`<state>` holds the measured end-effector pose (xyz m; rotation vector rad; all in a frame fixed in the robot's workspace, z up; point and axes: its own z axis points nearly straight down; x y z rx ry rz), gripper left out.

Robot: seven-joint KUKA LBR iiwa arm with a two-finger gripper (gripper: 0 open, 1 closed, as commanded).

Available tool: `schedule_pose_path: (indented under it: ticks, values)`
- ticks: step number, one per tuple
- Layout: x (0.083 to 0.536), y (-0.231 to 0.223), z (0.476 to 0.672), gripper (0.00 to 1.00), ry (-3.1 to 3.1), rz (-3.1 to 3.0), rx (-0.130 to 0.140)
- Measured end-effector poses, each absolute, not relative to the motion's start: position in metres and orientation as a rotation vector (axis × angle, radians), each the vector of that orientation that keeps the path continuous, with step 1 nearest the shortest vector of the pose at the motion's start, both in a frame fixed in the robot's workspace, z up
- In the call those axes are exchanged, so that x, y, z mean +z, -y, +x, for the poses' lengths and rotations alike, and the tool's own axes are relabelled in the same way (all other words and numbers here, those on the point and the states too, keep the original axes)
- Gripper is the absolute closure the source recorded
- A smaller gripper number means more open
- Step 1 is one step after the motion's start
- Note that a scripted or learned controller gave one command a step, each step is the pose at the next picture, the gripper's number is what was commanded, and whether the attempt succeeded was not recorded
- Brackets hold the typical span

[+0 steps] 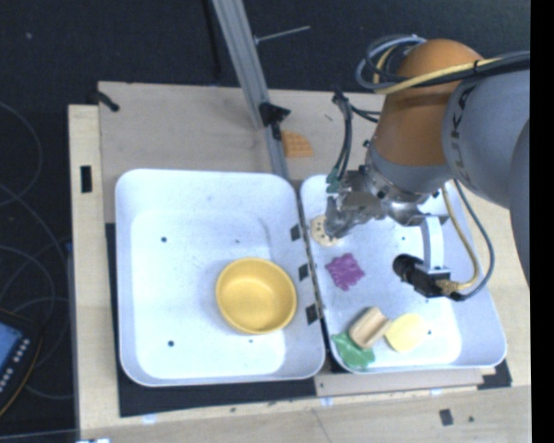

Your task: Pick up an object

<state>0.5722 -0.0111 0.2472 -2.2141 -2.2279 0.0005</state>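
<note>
The arm reaches in from 3 o'clock, and its pincer (335, 221) is low in the right bin (475, 326), at the 10 o'clock corner, just over a small pale round thing (326, 233). I cannot tell how the pincer is set. A purple toy (345, 270) lies just beside it at 5 o'clock. A tan block (367, 325), a yellow piece (404, 333) and a green piece (353, 353) sit near 6 o'clock. A yellow bowl (255, 294) is in the left bin (157, 210). The round thing is right by the wall, so the pincer could bump the wall or slip off. I can read no words.
</note>
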Motion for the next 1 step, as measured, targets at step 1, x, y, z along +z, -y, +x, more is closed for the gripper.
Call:
schedule_pose_path:
  ticks: [1]
  values:
    - [0.2469,-0.0524,0.5718,1.00,2.231,-2.211,-0.003]
